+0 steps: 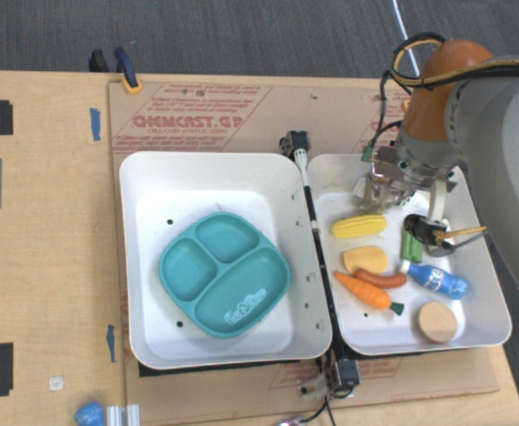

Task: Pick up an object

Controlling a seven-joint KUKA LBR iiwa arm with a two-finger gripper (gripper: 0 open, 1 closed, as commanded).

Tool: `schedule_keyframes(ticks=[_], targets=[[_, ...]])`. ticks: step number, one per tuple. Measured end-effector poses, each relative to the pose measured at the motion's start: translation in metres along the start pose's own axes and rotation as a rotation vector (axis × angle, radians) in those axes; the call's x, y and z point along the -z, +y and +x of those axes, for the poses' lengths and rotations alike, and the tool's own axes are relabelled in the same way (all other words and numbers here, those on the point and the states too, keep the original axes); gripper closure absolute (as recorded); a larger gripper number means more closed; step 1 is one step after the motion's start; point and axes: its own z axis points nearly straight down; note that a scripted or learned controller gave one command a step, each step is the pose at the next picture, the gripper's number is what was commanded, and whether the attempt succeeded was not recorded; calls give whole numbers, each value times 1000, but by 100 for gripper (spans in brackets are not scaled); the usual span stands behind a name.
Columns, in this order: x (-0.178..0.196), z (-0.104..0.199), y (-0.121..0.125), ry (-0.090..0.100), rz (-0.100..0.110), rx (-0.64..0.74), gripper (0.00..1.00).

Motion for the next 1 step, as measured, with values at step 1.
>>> schedule_keyframes(ticks=[1], targets=[[2,2,2,3,-9,1,0]])
